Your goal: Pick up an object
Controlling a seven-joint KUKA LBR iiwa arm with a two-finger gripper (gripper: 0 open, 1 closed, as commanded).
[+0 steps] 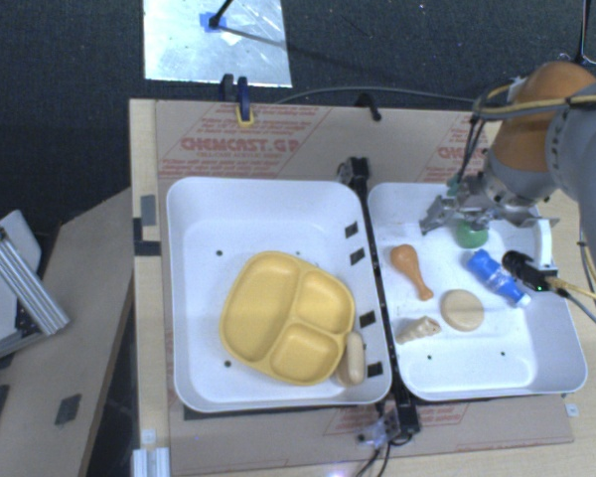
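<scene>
Beyond my reach, a shiny metal sheet lies on the dark floor. A blue-and-yellow clamp grips the cardboard liner at the counter's far edge. Aluminium framing stands left.

A divided tray lies in the left bin; small objects scatter the right bin.

Robotics lab test cell: plywood tabletop with two clamped white bins, loose cables, aluminium extrusion frame, dark carpet, foil sheet on floor.
</scene>
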